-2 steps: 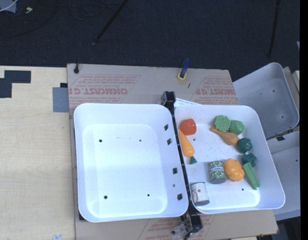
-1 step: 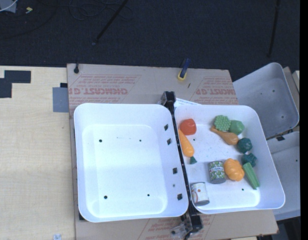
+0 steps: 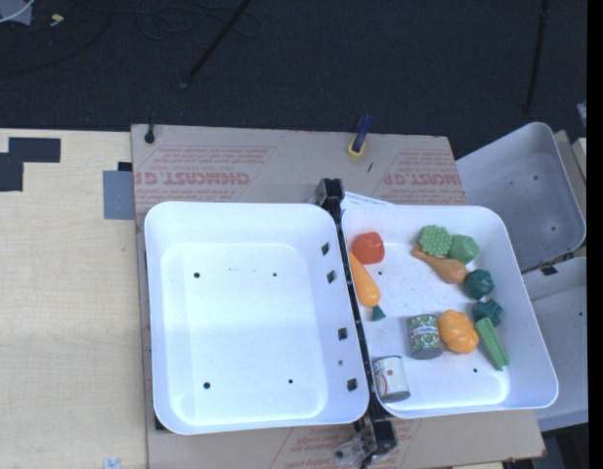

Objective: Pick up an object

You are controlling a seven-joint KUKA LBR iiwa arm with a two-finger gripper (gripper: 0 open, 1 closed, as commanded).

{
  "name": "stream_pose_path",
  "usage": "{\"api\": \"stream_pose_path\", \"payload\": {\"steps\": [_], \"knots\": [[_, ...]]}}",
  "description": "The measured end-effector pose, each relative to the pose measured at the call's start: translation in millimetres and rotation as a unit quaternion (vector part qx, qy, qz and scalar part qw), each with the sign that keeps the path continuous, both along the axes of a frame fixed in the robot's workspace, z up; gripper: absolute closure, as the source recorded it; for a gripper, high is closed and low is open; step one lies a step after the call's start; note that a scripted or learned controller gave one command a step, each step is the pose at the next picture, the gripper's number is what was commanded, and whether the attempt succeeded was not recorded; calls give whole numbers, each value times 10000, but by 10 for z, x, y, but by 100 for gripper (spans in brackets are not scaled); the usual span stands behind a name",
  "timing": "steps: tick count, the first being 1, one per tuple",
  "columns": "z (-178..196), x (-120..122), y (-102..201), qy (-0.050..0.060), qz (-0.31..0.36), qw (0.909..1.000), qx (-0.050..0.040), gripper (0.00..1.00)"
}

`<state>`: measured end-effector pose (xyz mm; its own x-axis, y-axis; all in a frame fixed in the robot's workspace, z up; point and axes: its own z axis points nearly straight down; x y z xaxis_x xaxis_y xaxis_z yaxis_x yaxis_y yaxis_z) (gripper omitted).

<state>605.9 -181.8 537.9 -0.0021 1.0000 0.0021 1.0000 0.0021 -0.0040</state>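
Note:
The right bin (image 3: 521, 384) holds several toy foods. A red tomato (image 3: 368, 247) lies near its top left, with an orange carrot (image 3: 365, 283) just below it. At the top right are a light green bumpy vegetable (image 3: 435, 238), a green piece (image 3: 463, 248) and an orange drumstick shape (image 3: 441, 264). A dark green broccoli (image 3: 478, 283) and another dark green piece (image 3: 489, 311) lie further down. A green-labelled can (image 3: 424, 336), an orange pepper (image 3: 457, 330), a green cucumber (image 3: 493, 343) and a white can (image 3: 390, 378) lie near the bottom.
The left bin (image 3: 174, 379) sits beside the right one, joined by a black divider (image 3: 348, 301). Both rest on a cardboard sheet (image 3: 242, 169) on a wooden bench. A grey metal plate (image 3: 536, 193) stands at the right. A blue-yellow clamp (image 3: 359, 137) sits at the cardboard's far edge.

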Motion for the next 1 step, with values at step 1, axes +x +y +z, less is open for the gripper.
{"api": "stream_pose_path", "payload": {"steps": [1], "knots": [[-7,-9,-330,-9,-21,10000,-16,100]]}}
